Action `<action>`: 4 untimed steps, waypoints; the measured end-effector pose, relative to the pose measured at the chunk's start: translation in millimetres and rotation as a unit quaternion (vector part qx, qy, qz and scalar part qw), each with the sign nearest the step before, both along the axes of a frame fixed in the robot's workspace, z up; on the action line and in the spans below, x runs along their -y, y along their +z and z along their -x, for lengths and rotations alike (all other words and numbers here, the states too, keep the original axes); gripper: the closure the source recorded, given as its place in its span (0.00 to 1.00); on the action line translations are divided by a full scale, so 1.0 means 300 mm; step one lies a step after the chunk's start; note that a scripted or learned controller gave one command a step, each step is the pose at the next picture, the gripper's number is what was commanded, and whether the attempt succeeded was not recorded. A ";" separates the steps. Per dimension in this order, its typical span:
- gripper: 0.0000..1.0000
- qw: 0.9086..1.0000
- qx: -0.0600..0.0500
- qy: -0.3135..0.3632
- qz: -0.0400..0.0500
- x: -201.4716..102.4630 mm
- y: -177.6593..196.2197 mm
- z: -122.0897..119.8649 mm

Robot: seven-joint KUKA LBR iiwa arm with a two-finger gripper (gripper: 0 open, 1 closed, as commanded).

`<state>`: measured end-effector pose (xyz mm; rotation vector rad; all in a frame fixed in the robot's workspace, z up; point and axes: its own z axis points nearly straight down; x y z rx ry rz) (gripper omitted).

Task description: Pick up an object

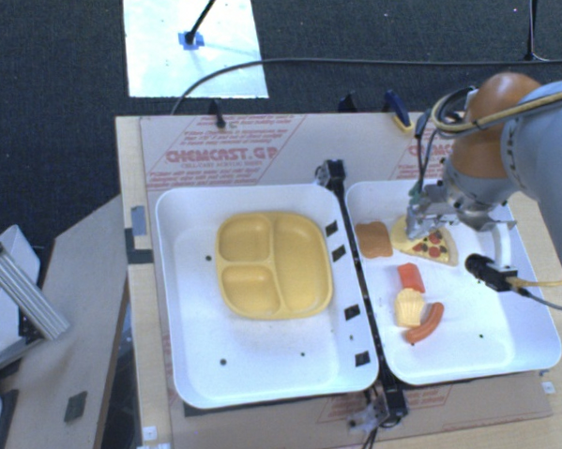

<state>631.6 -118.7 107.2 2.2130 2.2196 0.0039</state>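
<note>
The right bin (513, 343) holds several toy foods. A brown toast slice (374, 239) lies at its far left. Beside it is a pizza slice (434, 246). Below them are a red-orange piece (411, 276), a yellow ridged piece (409, 307) and a red sausage (425, 322). My gripper (418, 223) hangs low at the pizza slice's left corner, between the pizza and the toast. Its body hides the point where it meets the pizza.
The left bin (189, 355) holds a yellow divided plate (272, 264). A black clip strip (351, 271) runs along the seam between the bins. A black cable end (485, 272) hangs from the arm over the right bin.
</note>
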 end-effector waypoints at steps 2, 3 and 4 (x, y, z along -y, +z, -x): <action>1.00 1.000 0.000 0.002 -0.001 -0.030 0.382 -0.017; 1.00 1.000 0.001 0.002 -0.001 -0.009 0.592 -0.029; 1.00 1.000 -0.002 0.002 -0.001 -0.010 0.611 -0.032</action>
